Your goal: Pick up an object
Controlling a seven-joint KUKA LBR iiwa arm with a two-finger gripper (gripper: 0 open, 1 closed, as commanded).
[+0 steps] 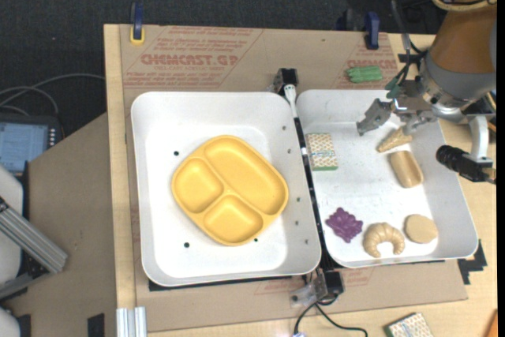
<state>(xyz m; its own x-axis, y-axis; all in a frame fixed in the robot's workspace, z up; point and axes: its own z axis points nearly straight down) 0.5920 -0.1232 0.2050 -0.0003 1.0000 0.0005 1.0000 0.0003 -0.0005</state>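
So the grey arm with the orange band [465, 43] comes in from the right and hangs over the back part of the right shallow white bin [347, 110]. Its two-finger gripper [392, 116] is spread open, one grey finger [371, 119] pointing out to the left and the other side over by a small pale tan wedge-shaped piece [394, 141]. Nothing sits between the fingers, so it's holding nothing; whether it actually touches the wedge I can't tell from this angle.

The same bin holds a tan cylinder-shaped block [405, 168] just below the wedge, a round tan cookie-like disc [420, 229] near the front right, a golden croissant-shaped toy [383, 239] beside it, a purple grape-cluster toy [344, 224] to the left of that, and a small rectangular green-and-white patterned packet [322, 151] against the left wall.

The left shallow white bin [158, 122] has a yellow plastic divided plate [229, 189] in the middle. A small green object [364, 75] lies on the cardboard-covered tabletop [205, 59] behind the bins.
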